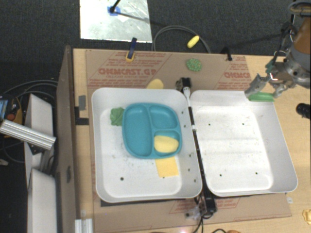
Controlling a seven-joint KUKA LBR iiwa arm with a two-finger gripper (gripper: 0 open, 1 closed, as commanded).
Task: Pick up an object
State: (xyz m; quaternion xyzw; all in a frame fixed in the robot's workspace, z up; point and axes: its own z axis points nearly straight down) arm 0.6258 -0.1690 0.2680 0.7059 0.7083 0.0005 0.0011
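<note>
— What's in the bins?
— Left bin (104,178): blue tray (141,132) holding a yellow lump (166,143).
— The gripper (265,89)?
— I see its fingers clamped on a flat green piece (262,97) over the right bin's (243,144) far corner.

A cardboard-topped bench (146,67) fills mid-frame, bearing two white bins: the left bin (104,144) centre-left, the right bin (243,144) centre-right, their edges touching. A green disc (194,64) lies above them.

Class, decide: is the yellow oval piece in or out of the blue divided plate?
In. The yellow oval piece lies in the blue divided plate's lower right compartment.
</note>
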